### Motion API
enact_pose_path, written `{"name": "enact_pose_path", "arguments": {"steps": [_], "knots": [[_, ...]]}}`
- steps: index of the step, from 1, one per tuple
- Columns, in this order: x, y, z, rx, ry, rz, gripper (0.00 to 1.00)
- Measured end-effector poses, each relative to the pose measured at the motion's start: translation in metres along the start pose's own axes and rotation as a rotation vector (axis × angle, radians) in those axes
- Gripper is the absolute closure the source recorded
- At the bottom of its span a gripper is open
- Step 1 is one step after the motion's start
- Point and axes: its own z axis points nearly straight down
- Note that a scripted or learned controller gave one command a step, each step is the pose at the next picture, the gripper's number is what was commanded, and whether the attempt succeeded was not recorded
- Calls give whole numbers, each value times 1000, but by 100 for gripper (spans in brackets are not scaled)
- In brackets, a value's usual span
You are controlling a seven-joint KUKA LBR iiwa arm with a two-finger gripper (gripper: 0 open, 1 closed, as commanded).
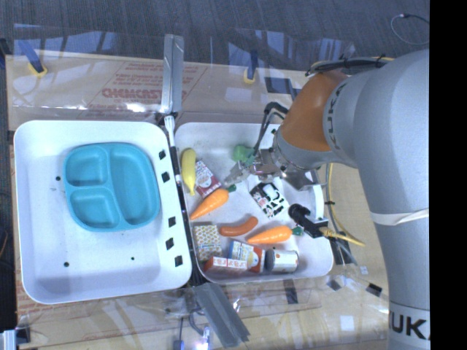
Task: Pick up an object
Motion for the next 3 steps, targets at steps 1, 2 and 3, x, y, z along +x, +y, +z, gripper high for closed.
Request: {"name": "enact_pose_path", "arguments": {"steps": [1, 2, 3], "knots": [[10, 74, 4, 10, 4, -184, 0], [9, 79, -11, -2, -4, -190, 100], [9, 76, -6, 6, -2, -190, 0]]}}
